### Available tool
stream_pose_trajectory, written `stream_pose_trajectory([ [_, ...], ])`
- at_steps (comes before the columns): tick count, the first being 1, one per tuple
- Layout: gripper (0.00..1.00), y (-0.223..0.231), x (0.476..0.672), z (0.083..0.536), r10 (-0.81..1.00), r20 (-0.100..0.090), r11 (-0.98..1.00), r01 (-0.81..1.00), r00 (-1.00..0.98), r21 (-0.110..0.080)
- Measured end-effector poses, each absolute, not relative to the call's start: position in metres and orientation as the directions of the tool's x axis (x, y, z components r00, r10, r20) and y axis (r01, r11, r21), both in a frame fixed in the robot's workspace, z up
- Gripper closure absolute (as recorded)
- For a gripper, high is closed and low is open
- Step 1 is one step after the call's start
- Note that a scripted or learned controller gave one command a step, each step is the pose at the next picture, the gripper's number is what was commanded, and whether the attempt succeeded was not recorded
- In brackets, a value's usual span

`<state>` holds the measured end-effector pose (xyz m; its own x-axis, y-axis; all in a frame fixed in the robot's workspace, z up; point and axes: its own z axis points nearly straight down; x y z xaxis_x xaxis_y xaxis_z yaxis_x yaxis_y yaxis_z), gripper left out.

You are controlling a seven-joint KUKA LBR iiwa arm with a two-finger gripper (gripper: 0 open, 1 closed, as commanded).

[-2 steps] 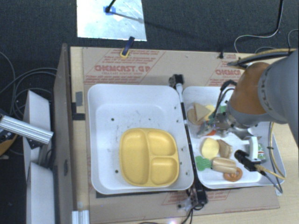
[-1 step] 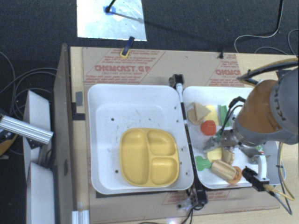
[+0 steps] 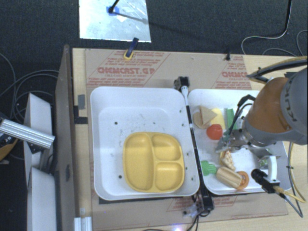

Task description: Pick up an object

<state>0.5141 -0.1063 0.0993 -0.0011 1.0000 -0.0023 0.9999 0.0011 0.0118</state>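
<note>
Right bin (image 3: 274,189) crowded; pincer (image 3: 230,143) low among items; left bin (image 3: 103,129) roomy.

Divided tray (image 3: 154,161) in left bin (image 3: 110,105) (toy foods (image 3: 214,130) fill right bin (image 3: 211,189)).

Bench (image 3: 159,66) with printed brown board top, two white bins side by side, left bin (image 3: 108,105), right bin (image 3: 211,96)

Arm: grey, entering from the right; bent downward at a slant
Wrist: orange band above it, broad in the view; grey housing below
Gripper (image 3: 230,142): low, at the arm's left end; pointed down and leftward; dark metal parts, blurred
Cabling: thin black lines along the arm's upper side
</note>
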Motion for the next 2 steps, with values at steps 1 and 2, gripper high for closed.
stream_pose_trajectory([
  [1,1.00,-0.042,0.542,0.190,1.000,0.002,0.012,1.000,-0.012,0.012],
  [2,1.00,-0.019,0.514,0.251,1.000,0.001,0.007,1.000,-0.007,0.005],
])
